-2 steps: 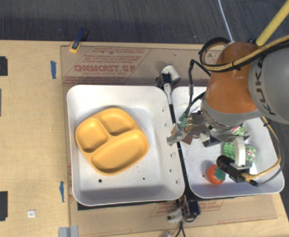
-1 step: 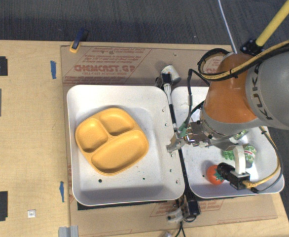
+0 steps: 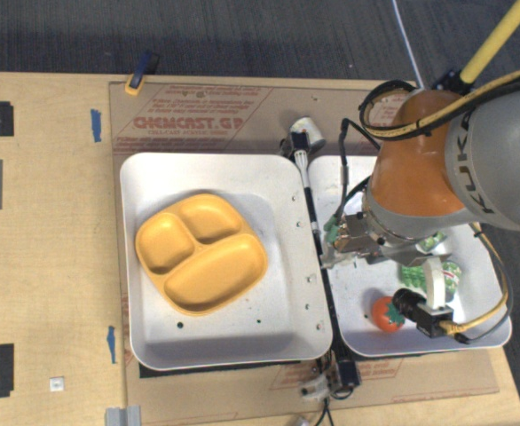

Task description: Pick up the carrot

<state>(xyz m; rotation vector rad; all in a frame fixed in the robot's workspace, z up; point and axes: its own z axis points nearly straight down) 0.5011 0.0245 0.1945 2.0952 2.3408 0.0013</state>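
Seen from above, two white bins sit side by side on the surface. The left bin holds a yellow divided plate. The arm hangs over the right bin, with its tool near that bin's left wall. Whether the tool is spread or pressed together cannot be told. The carrot, small and orange, lies near the right bin's front edge, apart from the tool and beside a green-and-white item.

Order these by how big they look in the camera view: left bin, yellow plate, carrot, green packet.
1. Left bin
2. Yellow plate
3-4. Carrot and green packet: both are small and partly hidden by the arm, so I can't rank them.
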